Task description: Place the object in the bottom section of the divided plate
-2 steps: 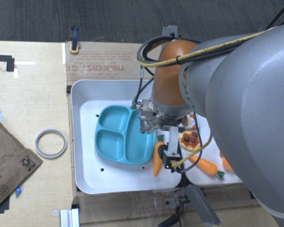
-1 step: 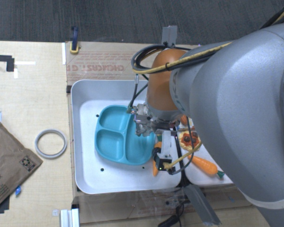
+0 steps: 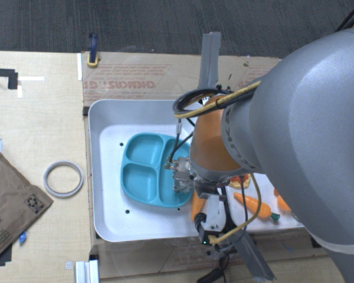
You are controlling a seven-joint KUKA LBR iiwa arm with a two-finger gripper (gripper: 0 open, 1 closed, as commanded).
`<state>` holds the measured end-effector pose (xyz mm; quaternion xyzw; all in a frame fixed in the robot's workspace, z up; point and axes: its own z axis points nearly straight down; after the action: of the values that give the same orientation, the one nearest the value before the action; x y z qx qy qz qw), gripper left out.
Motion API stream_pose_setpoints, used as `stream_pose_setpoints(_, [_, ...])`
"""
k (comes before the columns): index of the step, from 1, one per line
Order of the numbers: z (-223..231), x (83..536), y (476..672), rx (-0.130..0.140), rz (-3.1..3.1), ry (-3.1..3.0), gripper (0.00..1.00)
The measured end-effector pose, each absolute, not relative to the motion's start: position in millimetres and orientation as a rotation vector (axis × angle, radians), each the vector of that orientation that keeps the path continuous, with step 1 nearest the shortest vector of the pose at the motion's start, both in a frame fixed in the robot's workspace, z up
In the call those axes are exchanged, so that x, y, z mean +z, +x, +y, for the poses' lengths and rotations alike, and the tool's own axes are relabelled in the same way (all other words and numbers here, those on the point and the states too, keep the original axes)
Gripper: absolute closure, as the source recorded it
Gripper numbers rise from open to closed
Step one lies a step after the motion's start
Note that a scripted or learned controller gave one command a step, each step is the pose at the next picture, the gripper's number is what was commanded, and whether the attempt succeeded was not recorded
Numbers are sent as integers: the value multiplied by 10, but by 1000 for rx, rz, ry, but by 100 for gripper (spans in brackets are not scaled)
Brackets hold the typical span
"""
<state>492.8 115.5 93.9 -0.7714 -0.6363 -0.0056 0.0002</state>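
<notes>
Gripper (image 3: pixel 182 180) sits over the right edge of the blue divided plate (image 3: pixel 143 170); you cannot tell whether it holds anything. The orange carrot (image 3: pixel 253 205), likely your object, lies to its right and slightly nearer, long axis roughly left-right.

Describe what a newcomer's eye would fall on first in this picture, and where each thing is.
The big grey arm with its orange band looms over the right half, reaching down to the right edge of a turquoise divided plate in the left white bin. Orange carrots lie under the arm to the right, and a pale ring sits on the bench left of that bin.
</notes>
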Motion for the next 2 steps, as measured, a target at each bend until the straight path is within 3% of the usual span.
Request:
stream_pose_setpoints(1, [564,1888,4954,12,-1316,-2852,100])
stream_pose_setpoints(2, [402,1881,5769,14,-1467,-2777,100])
